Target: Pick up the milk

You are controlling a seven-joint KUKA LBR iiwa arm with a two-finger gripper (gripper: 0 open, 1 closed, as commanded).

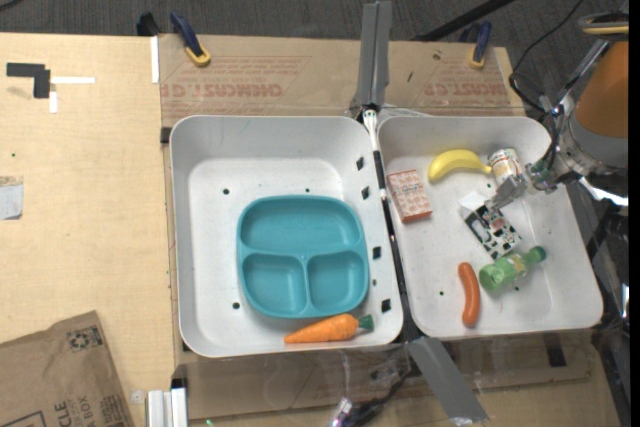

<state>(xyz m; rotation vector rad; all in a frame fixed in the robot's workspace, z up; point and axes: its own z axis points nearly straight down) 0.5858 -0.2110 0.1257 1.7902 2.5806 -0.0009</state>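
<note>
Okay, looking down on two white bins side by side. Found the milk (408,195) in the right bin (580,310), up against the left wall and nearer the far edge than the near one. Looks like a small red-and-white carton lying flat on the bin floor, not touching anything else.

Spotted the gripper (512,187) in the same bin, towards the far right corner, hanging off the grey arm (566,158) coming in over the right wall. Can't tell whether it's open or closed from this angle, too small and cluttered there. Nothing visibly held, as far as can be made out. So: well apart from the milk, with the banana (456,162) sitting roughly between the two, by the far edge.

Also seeing a small can (503,161) right beside the gripper on the far side, close enough that can't say if touching. Just below the gripper, a black-and-white card (493,227), tilted. Near the right wall, a green bottle (511,268) on its side, and towards the near edge an orange sausage (468,294) lying lengthwise.

Over in the left bin (185,215): a teal divided plate (302,255) in the middle, and a carrot (325,329) tucked along the near edge, just touching the plate's rim or very close to it.
</note>
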